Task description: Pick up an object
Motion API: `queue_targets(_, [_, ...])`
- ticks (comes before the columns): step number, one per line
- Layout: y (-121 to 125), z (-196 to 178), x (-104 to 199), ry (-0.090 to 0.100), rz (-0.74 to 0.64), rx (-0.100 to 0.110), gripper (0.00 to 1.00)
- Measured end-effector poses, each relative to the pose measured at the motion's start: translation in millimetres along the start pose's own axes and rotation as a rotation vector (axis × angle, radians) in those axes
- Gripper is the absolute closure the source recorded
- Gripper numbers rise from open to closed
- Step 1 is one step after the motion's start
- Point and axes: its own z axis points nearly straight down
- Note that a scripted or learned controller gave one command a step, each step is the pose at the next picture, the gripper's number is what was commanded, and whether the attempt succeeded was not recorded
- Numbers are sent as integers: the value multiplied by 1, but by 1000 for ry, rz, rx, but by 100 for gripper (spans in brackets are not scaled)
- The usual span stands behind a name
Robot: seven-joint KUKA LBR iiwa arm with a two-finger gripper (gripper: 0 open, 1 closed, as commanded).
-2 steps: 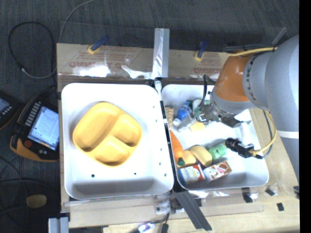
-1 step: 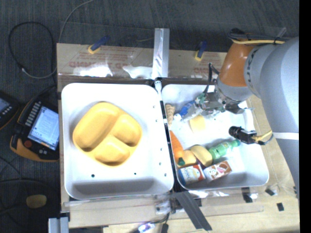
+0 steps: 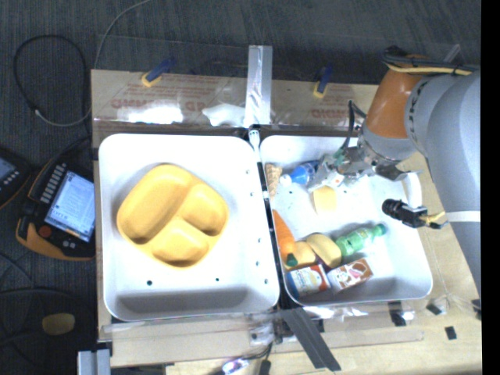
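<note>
My gripper (image 3: 341, 168) hangs low over the back of the right bin (image 3: 418, 276), under the orange band of the arm (image 3: 388, 108). Just below it lies a pale yellow block (image 3: 324, 200), and to its left a blue and white item (image 3: 301, 175). Further forward in the same bin are an orange carrot (image 3: 282, 236), a yellow piece (image 3: 323, 248), a green bottle (image 3: 362, 238) and two red cartons (image 3: 308, 278) (image 3: 350, 272). A large yellow lumpy object (image 3: 172, 212) fills much of the left bin (image 3: 113, 287).
A speckled tan stick (image 3: 273, 180) leans at the right bin's left wall. A black fitting (image 3: 400, 209) juts from the arm over the bin's right side. Blue clamps (image 3: 158, 71) (image 3: 320, 84) hold plastic sheeting behind the bins. A handheld pendant (image 3: 62, 207) lies left of the bench.
</note>
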Motion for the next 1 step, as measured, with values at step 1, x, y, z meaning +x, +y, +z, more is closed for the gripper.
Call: queue_targets(1, [0,-9,1,1,-2,5,100])
